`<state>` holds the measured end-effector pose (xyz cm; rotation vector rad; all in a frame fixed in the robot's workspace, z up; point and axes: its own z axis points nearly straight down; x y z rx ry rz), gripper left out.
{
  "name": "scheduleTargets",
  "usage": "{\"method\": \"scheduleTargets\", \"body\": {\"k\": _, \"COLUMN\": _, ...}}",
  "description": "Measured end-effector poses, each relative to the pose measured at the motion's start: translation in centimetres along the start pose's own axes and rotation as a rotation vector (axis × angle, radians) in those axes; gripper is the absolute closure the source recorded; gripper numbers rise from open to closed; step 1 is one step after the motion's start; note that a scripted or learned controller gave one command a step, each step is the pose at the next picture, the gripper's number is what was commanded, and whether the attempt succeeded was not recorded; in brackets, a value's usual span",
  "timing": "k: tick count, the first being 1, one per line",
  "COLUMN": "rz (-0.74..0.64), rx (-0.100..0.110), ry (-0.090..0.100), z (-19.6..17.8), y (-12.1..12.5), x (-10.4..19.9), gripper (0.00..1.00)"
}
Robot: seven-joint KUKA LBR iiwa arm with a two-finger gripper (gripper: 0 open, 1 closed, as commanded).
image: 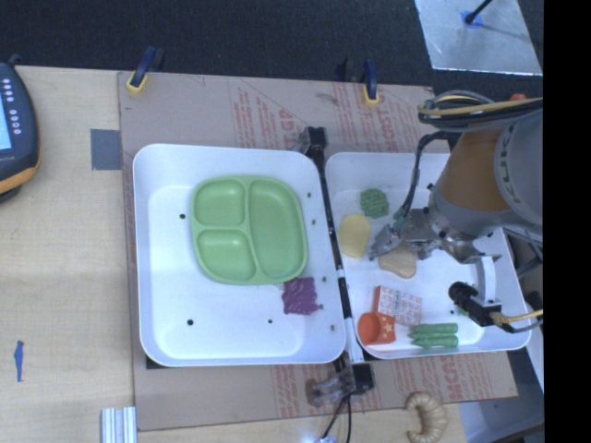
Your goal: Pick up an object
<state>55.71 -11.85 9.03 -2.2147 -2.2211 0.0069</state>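
Reaching into the right bin (343,169), the hand (386,244) hangs just beside the pale yellow piece (353,234), above a tan lump (400,264); how far it is opened cannot be told. Near the yellow piece sits a green knobbly ball (373,201).

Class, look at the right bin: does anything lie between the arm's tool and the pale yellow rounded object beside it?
Nothing visible does. The tool sits just right of the pale yellow rounded object, with bare floor of the right white bin between them; a tan flat piece lies just below the tool.
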Motion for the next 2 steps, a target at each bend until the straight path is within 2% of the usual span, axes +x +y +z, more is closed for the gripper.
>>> {"method": "scheduleTargets", "body": {"k": 1, "rz": -0.001, "rx": -0.002, "ry": -0.001, "z": -1.3, "y": 0.1, "x": -0.1, "gripper": 1.0}}
{"method": "scheduleTargets", "body": {"k": 2, "rz": -0.011, "rx": -0.016, "ry": 0.003, "z": -10.8, "y": 4.2, "x": 8.9, "gripper": 1.0}}
